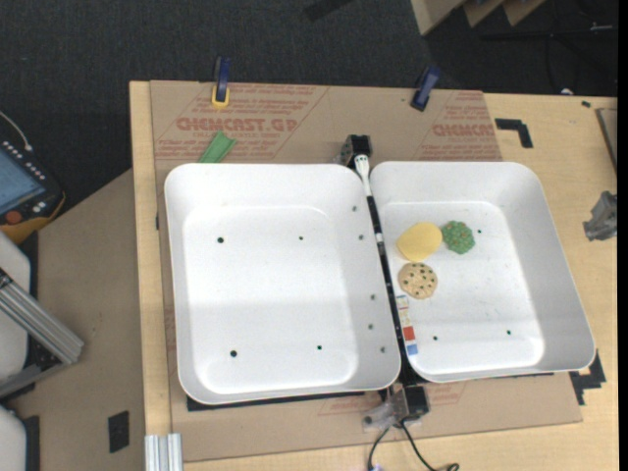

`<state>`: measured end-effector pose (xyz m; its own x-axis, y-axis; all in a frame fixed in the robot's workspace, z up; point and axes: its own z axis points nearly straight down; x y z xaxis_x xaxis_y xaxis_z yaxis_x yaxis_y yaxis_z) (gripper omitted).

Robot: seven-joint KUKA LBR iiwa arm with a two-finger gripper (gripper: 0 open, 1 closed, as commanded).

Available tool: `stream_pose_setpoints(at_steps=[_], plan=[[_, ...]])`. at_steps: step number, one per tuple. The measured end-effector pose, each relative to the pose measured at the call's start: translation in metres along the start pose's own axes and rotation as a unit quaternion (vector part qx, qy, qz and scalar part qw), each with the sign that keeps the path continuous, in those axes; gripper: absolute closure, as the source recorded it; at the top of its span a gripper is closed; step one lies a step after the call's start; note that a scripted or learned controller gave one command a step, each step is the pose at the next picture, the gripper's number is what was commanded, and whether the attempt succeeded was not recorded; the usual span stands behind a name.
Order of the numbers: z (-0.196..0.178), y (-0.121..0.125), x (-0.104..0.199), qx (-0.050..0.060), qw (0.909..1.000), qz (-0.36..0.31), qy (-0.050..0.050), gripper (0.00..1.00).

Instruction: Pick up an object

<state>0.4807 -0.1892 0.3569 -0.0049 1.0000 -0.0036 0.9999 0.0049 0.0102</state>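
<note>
Toward the right bin's (549, 263) left wall, just below the yellow disc (420, 240) and green broccoli piece (458, 236) — best to drop squarely over the speckled cookie (419, 282), sparing its neighbours, with the gripper (601, 216) — spread or pressed together, cannot tell — centred first.

The bench (294, 116) is covered by a brown cardboard sheet printed with red lettering, on which two shallow white bins are set side by side, their inner rims touching along a dark strip. The left bin (186, 263) and the right bin (549, 263) take up most of the sheet. A green piece (216, 147) is seen lying on the cardboard just behind the left bin, and two blue clamps (222, 75) are fixed at the far edge.
</note>
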Motion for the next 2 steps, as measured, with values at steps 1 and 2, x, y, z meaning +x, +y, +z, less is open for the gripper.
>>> stream_pose_setpoints(at_steps=[1,2], plan=[[0.127,0.028,0.049,0.011,0.9999,0.000,0.005,1.00],[0.123,-0.005,-0.014,0.006,1.0000,0.006,0.001,1.00]])
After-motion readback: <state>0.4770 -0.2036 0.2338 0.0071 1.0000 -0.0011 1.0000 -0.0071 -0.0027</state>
